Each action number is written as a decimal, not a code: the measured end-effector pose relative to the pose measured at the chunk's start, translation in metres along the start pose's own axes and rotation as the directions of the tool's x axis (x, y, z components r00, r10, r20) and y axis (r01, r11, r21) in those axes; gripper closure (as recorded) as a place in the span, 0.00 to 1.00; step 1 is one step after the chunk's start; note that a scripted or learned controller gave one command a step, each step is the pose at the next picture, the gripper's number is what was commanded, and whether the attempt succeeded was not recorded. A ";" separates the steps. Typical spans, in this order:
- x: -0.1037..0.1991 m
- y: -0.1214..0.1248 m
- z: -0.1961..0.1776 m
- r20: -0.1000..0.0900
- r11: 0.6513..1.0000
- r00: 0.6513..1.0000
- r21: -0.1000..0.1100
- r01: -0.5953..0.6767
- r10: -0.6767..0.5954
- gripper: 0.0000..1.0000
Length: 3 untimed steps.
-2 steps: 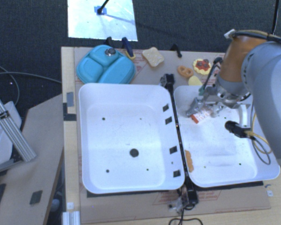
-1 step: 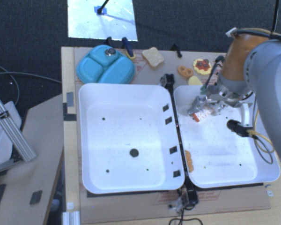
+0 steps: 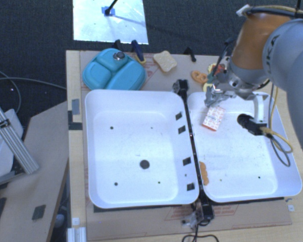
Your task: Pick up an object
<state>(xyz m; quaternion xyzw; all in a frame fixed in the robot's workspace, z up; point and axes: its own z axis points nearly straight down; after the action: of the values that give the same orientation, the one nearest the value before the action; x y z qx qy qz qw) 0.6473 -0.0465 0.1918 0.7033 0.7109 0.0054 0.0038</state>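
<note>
Hanging over the far left corner of the right-hand shallow white bin, the grey arm with its orange band comes in from about two o'clock. The two-finger gripper sits at the top end of a small flat packet, white with red and orange print; whether the claw is apart, together or clamped on the packet cannot be told from this slant. The packet lies tilted in the right bin, near the far wall and close to the black divider strip between the bins, at roughly eleven o'clock of that bin's floor. A small orange piece rests against the divider at eight o'clock. Centre and five o'clock of the right bin's floor lie open.

The left-hand shallow white bin holds one small dark round object near centre; wide bare floor around it.

Beyond the bins, at twelve o'clock: a blue plastic divided tray, a tan sponge-like block.
</note>
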 end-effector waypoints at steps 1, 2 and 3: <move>-0.074 -0.046 0.048 0.003 1.000 1.000 0.017 -0.016 0.016 1.00; 0.028 -0.011 0.004 -0.001 1.000 1.000 0.005 0.003 -0.003 1.00; 0.075 0.024 0.007 0.000 1.000 1.000 0.008 -0.001 0.001 1.00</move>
<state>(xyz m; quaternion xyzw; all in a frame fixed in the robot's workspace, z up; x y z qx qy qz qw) 0.6705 0.0283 0.1852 0.7038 0.7104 0.0028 0.0011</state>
